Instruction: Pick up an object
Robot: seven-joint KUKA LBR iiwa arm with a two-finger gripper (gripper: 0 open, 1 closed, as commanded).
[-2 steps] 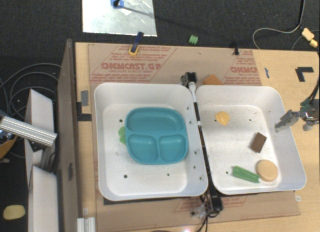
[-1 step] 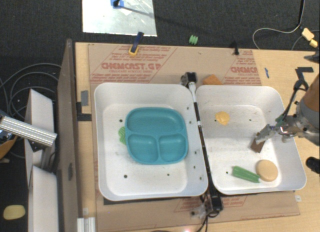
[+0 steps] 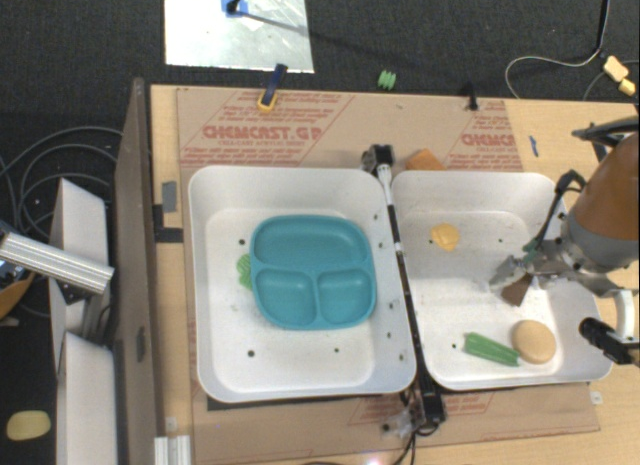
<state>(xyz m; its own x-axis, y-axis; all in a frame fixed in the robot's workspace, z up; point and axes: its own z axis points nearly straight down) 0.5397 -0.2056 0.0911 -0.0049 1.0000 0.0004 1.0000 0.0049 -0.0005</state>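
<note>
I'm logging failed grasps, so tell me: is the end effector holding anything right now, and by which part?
Nothing is visibly held. The end effector hangs over the right bin, apart from the yellow piece, green piece and tan ball.

Tray (image 3: 312, 273) in left bin (image 3: 215, 253); bun (image 3: 534, 341) in right bin (image 3: 480, 193).

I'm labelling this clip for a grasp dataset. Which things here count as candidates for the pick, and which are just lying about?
Candidates, in the right bin near the gripper:
- yellow piece
- green piece
- tan ball

Also pickable, in the left bin:
- teal divided tray

Lying about:
- foil sheet
- cables
- cardboard
</note>
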